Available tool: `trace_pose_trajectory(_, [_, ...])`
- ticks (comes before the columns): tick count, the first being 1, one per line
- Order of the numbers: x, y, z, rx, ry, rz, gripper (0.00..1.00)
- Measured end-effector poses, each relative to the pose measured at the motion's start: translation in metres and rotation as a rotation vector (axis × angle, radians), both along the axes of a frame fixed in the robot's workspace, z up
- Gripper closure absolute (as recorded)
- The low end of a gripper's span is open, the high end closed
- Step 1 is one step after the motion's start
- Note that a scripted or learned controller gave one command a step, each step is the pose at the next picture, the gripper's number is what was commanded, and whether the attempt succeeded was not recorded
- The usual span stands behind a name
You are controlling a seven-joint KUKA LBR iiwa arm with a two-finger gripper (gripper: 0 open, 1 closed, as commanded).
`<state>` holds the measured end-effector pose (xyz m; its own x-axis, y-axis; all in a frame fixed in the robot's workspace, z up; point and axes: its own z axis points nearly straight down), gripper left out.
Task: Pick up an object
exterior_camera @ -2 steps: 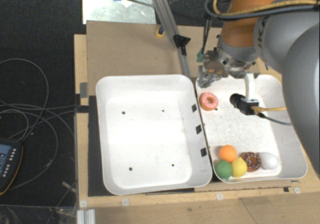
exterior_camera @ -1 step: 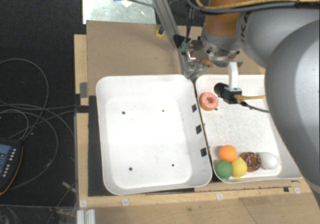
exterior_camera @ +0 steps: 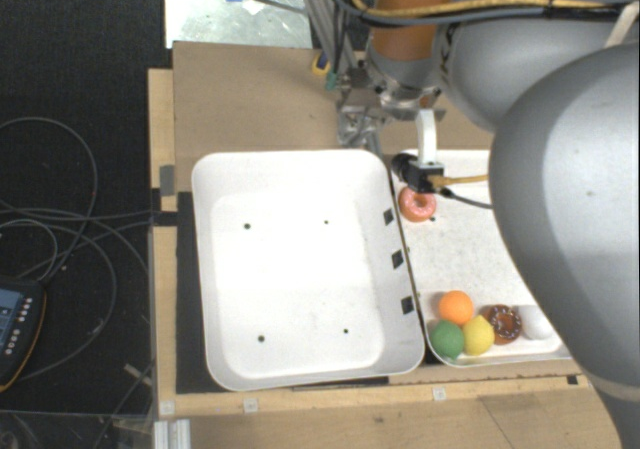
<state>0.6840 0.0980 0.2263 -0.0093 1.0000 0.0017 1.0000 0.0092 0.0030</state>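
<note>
One small pink-glazed doughnut point(exterior_camera: 417, 204) is the nearest candidate. It lies alone in the upper part of the right-hand bin point(exterior_camera: 462, 249), just beside the wall that bin shares with its neighbour. It looks like a toy, so probably light, fairly stiff and smooth-skinned, with little risk of breaking. A pinch across the outer ring looks the safest hold, or across one side of the ring through the hole. The wall so close on one side leaves little room, so a grip running along the wall should suit better.

Well apart from it, at the near end of the same bin, a cluster sits packed together: an orange ball point(exterior_camera: 456, 306), a green fruit point(exterior_camera: 447, 340), a yellow fruit point(exterior_camera: 480, 336) and a chocolate doughnut point(exterior_camera: 502, 323). The round ones would likely roll or slip.

The jaws hang beyond the far edge of the left-hand bin point(exterior_camera: 300, 267), over the brown table point(exterior_camera: 250, 102); whether they are spread or pressed together I cannot tell
</note>
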Motion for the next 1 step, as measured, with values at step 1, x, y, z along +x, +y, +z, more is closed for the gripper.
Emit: trace_pose_trajectory(1, [-0.0003,-0.0024,0.0004,-0.002,0.001,-0.002,0.00])
